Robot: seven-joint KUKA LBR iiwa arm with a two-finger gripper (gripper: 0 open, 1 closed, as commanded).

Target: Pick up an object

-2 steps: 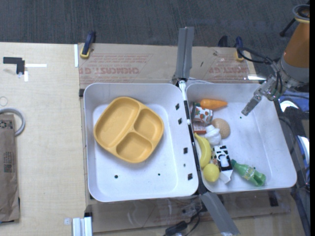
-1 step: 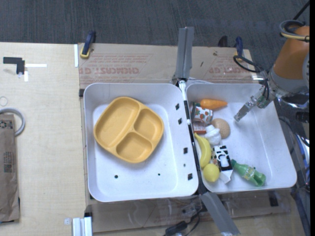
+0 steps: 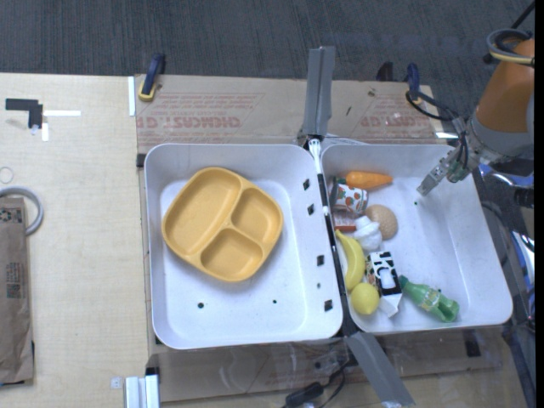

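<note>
The right bin (image 3: pixel 476 253) holds several small objects along its left side. An orange carrot (image 3: pixel 368 178) lies at the top, with a small printed can (image 3: pixel 349 197) under it and a tan round roll (image 3: pixel 384 221) beside that. Lower down are a banana (image 3: pixel 350 260), a yellow lemon (image 3: pixel 365 298), a black-and-white packet (image 3: pixel 385 274) and a green bottle (image 3: pixel 432 301). My gripper (image 3: pixel 423 187) hangs over the bin's upper right part, tilted down to the left, apart from every object and to the right of the carrot.
A yellow divided plate (image 3: pixel 223 223) lies in the left bin (image 3: pixel 170 313). A grey divider post (image 3: pixel 319 92) stands between the bins at the back. The arm's orange band (image 3: pixel 508 87) is at the upper right. Bare floor of the right bin stretches right of the objects.
</note>
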